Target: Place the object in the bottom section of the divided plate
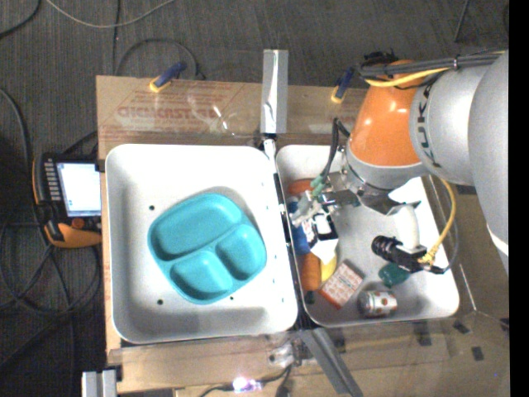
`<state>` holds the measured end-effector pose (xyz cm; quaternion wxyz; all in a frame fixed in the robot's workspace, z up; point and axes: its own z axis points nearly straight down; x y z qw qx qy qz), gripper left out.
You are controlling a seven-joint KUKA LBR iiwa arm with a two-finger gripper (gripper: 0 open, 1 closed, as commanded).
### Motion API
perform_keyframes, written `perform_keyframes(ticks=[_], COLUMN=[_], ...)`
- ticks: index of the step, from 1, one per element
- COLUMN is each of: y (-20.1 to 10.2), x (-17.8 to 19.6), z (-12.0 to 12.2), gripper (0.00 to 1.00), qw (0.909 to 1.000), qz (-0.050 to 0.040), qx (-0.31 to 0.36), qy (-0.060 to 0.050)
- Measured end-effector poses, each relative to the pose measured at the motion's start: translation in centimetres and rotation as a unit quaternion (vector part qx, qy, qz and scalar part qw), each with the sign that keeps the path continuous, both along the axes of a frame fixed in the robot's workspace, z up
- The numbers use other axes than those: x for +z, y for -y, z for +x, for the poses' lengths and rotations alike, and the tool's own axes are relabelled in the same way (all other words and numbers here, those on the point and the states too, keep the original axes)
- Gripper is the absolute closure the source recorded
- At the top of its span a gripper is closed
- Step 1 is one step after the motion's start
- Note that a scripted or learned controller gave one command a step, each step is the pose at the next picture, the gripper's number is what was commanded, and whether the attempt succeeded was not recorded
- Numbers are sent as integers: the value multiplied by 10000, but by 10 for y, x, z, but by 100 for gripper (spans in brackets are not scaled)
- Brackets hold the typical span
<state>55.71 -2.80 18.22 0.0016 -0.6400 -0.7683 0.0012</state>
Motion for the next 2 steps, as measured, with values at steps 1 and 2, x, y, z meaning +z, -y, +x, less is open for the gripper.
perform_keyframes(ticks=[1,2], y=[-88,-87], x=[0,0], z=[0,0], gripper=[100,0], qw=[9992,9992], qz=[1,4], qx=[396,394], qy=[1,3])
